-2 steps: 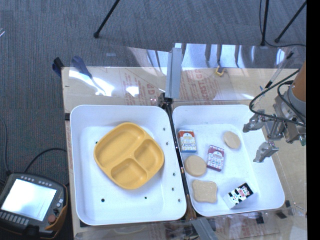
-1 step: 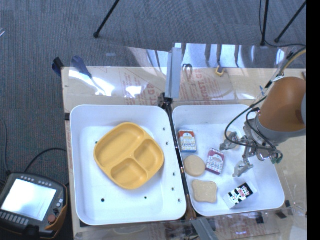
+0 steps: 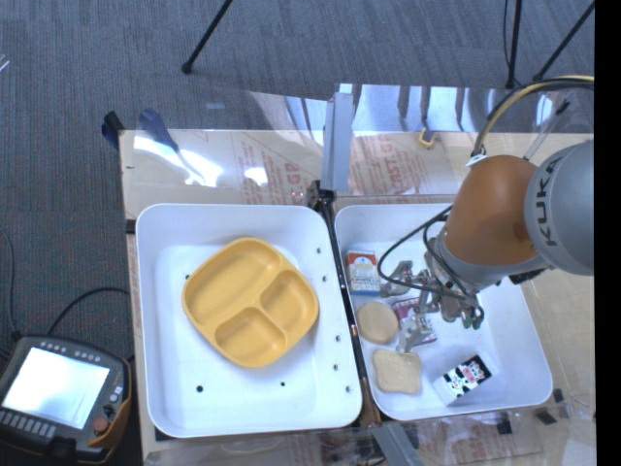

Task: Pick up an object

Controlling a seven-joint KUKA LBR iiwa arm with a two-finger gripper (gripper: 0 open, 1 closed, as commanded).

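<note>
My gripper [image 3: 417,330] hangs low in the right bin [image 3: 519,343], under the orange band of the arm [image 3: 490,212]. It is over a pink packet [image 3: 405,309] that lies partly under it. To its left lies a round tan bun [image 3: 376,321], and a pale bread slice [image 3: 398,371] sits just below it. A small red and white box [image 3: 363,269] lies at the bin's upper left. Near the front, to the gripper's right, is a black and white cow-patterned carton [image 3: 463,378].
The left bin [image 3: 175,386] holds a yellow divided plate [image 3: 250,301]. A ridge where the two bins meet [image 3: 344,299] runs just left of the bun. A teach pendant [image 3: 63,396] lies on the floor at lower left. Tripod legs stand behind the bench.
</note>
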